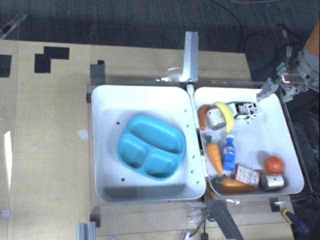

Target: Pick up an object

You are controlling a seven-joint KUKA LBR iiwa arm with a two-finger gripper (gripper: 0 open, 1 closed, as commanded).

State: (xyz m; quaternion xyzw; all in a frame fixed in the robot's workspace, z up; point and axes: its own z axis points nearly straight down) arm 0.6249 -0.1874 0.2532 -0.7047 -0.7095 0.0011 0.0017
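The gripper (265,90) hangs at the far right corner of the right bin (292,149), just over its rim, at the end of the grey arm (306,64) that comes in from the right. Whether it is spread or closed cannot be told from this angle, and nothing shows in its grasp.

Nearest to it, inside the bin, lies a small black-and-white object (245,110). Just beyond that a yellow banana (226,115) curves beside a small silver tin (215,119), touching it, with a reddish sausage-shaped piece (202,116) against the wall between the 2 bins.

Toward the near end, an orange carrot (214,158) and a blue bottle (228,155) lie side by side. Below them are a red-and-white box (247,175) and a second orange vegetable (235,185) along the near wall. A round orange-red fruit (273,164) sits just above a silver can (272,182) in the near right corner.

The left bin (107,134) holds a blue tray (150,146) with 3 compartments, set at a tilt. Both bins rest on the pale wooden surface (45,149).
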